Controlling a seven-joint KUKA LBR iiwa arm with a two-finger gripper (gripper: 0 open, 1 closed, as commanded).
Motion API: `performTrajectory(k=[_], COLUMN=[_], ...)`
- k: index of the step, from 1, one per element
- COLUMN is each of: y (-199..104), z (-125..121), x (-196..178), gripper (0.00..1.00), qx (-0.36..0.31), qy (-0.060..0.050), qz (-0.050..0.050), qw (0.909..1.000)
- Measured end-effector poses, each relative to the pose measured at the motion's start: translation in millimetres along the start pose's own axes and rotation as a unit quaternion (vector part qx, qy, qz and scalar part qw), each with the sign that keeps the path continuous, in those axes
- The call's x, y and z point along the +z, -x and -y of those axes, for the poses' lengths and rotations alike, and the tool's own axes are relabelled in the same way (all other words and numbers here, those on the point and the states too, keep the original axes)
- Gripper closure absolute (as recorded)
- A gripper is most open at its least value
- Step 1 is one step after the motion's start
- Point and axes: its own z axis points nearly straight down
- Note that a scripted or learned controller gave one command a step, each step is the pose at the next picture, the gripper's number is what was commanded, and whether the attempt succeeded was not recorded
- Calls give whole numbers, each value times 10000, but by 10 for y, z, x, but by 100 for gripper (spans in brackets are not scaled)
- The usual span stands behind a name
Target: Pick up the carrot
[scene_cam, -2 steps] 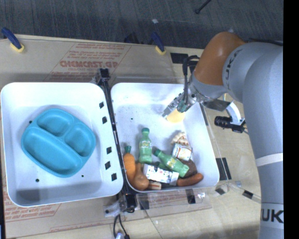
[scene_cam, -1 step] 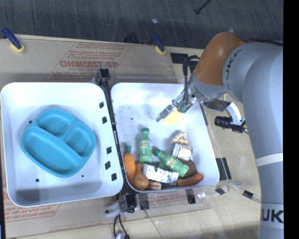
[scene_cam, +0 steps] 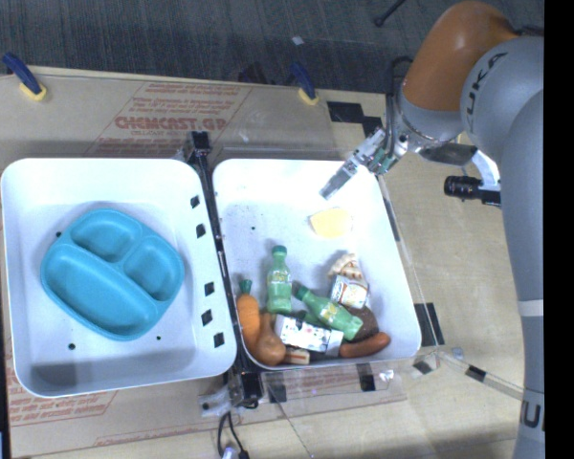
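The carrot (scene_cam: 249, 317) is orange with a small green top. It lies along the left wall of the right bin (scene_cam: 268, 185), near the front corner, and touches a brown rounded food item (scene_cam: 267, 349). My gripper (scene_cam: 337, 182) hangs over the far right part of the same bin, well away from the carrot and above a yellow cheese slice (scene_cam: 330, 222). Nothing shows in the gripper.
Beside the carrot are two green bottles (scene_cam: 279, 281) (scene_cam: 330, 312), a small white carton (scene_cam: 306, 335), a sausage (scene_cam: 364, 344) and a small jar (scene_cam: 348, 292). The left bin (scene_cam: 19, 218) holds a blue divided plate (scene_cam: 113, 271). Clamps line the bench's far edge.
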Motion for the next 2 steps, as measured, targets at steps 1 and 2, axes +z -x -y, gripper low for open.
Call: performTrajectory(k=[1, 2], y=[-225, -172], z=[210, 138], x=[1081, -394], gripper=[0, 0], qx=[-344, -939], qy=[-47, 16], qz=[-87, 43], qw=[9994, 9956])
